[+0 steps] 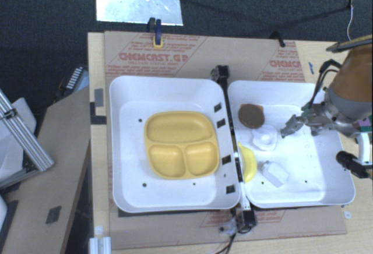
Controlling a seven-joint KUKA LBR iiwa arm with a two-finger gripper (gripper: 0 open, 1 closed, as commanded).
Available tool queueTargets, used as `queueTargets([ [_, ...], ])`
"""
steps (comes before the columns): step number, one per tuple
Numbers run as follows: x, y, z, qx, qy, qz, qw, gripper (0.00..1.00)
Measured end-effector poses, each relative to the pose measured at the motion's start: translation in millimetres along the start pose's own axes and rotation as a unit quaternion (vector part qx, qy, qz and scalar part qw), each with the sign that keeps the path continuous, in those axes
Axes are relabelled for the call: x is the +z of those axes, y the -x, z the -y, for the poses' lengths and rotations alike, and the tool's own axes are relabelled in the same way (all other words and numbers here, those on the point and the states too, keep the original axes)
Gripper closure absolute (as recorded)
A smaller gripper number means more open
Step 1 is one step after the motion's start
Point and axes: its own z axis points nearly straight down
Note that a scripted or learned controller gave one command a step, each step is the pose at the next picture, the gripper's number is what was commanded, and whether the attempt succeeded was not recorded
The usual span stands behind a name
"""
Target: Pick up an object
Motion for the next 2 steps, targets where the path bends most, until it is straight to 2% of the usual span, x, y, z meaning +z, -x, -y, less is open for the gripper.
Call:
queueTargets([
  [1,54,10,2,0.001,-0.001,0.0,1.0,0.0],
  [2,41,10,0,0.0,0.002,0.001,1.0,1.0],
])
